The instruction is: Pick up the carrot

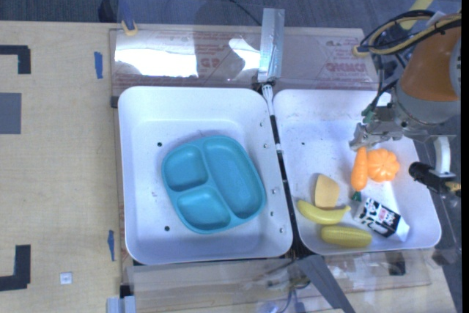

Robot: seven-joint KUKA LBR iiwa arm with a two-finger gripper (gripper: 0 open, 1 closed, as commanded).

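Observation:
The carrot (359, 169) is a short orange stick lying upright in the picture, in the right part of the right bin (308, 121). It touches a round orange fruit (382, 165) on its right. My gripper (375, 134) hangs just above the carrot's upper end, below the grey wrist and orange band at the right edge. Nothing shows between the gripper and the carrot, and the carrot rests on the bin floor.
A yellow cheese wedge (327, 191), a banana (321, 212), a yellow-green oblong (345, 235) and a black-and-white carton (381, 217) crowd the right bin's front. A blue divided plate (212, 183) lies in the left bin (139, 157). Cables loop over the bench behind the wrist.

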